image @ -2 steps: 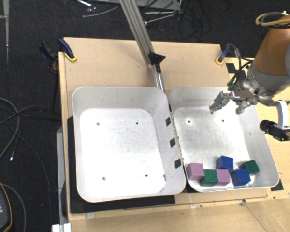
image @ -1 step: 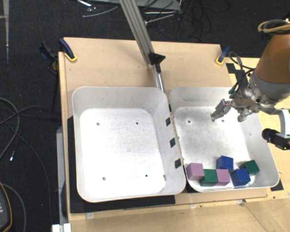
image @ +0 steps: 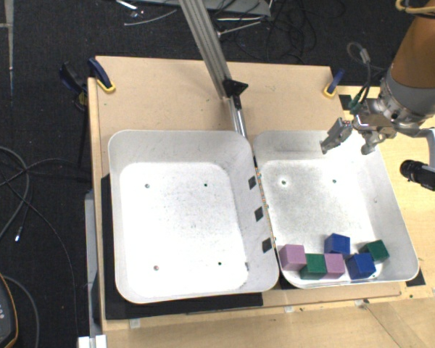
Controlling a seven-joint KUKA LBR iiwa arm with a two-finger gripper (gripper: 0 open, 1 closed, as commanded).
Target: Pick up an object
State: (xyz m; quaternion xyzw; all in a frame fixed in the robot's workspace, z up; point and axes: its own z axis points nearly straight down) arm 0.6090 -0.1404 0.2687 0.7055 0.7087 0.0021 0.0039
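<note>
Several small blocks lie bunched at the near edge of the right bin (image: 326, 194): a purple one (image: 293, 256), a green one (image: 315, 264), a pink-purple one (image: 335, 264), two blue ones (image: 338, 243) (image: 361, 265) and a dark green one (image: 378, 250). My gripper (image: 350, 139) hangs over the far right part of that bin, well away from the blocks. Its two fingers are spread apart and open, with nothing between them.
The left bin (image: 177, 216) sits beside the right one on a wooden bench. A slanted metal pole (image: 206, 38) runs from the top down to the gap between the bins. Clamps (image: 101, 75) (image: 333, 84) sit at the bench's far corners.
</note>
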